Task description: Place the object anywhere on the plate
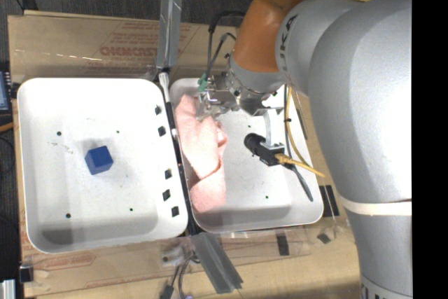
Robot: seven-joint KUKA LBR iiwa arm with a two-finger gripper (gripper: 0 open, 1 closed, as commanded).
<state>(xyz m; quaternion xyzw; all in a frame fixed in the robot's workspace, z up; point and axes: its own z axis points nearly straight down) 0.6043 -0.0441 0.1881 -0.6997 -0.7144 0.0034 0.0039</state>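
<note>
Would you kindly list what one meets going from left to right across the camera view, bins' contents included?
Blue cube in the left bin → pink cloth in the right bin → robot arm.

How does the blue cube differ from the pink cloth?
The blue cube is small and sharp-edged; the pink cloth is larger and crumpled. The cube sits in the left bin; the cloth lies in the right bin, under the claw. Both rest on bin floors.

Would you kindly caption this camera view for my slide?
Gripper over a crumpled pink cloth in the right white bin; a small blue cube lies in the left bin.
</note>
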